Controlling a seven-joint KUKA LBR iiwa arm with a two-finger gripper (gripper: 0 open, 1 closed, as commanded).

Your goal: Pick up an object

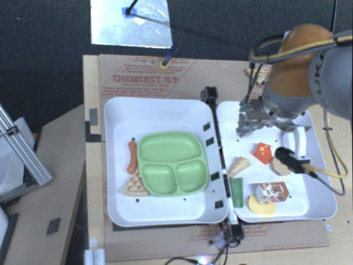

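Small red-orange faceted block [263, 152], right bin [320, 197]; gripper [246, 127] nearby up-left, apart from it; grip state cannot be told.

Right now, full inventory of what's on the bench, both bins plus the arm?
White bins: 2, white, side by side on the bench.
Divided plate: 1, green, three compartments, left bin.
Sausage: 1, orange-red, left of the plate.
Waffle wedge: 1, tan, at the plate's lower left corner.
Red block: 1, red, middle of right bin.
Cone piece: 1, beige, right bin near the divider.
Green stick: 1, green, right bin, lower left.
Small carton: 1, brown and white, right bin, lower part.
Yellow piece: 1, yellow, below the carton.
Gripper: 1, grey, over the right bin's upper part; nothing seen held.
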